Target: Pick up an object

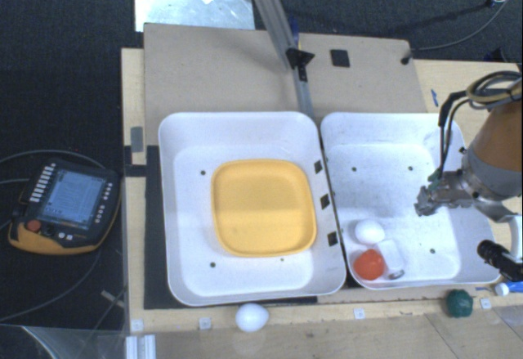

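Hand [428, 200] is being seen over the right bin [409, 136], near its right wall, hanging off the grey arm [490, 177] with the orange band that is reaching in from the right. Finger spread can't be told — the hand is reading as a dark grey blob at this angle. Nothing is being seen between the fingers, and contact with the bin floor can't be judged.

Candidate objects are being shown in the right bin's near-left corner, apart from the hand: a white egg-shaped object [369, 231], with a red ball [369, 265] just in front of it, and a small clear item [391, 258] just beside the ball on its right. Whether they're touching each other can't be resolved.

Left bin [184, 153] is being occupied by a yellow square plate [264, 207], lying flat and roughly centred. The two bins are being butted side by side, with small black clips along the shared edge.

Outside the bins, a second white egg [252, 316] is being seen on the tabletop [212, 63] just in front of the left bin, and a dark green ball [459, 302] near the front-right corner of the right bin.

A grey pole [274, 10] is being run diagonally from the top down to the bins' rear junction. A teach pendant [64, 207] with cable is lying on dark carpet [57, 47] at left.
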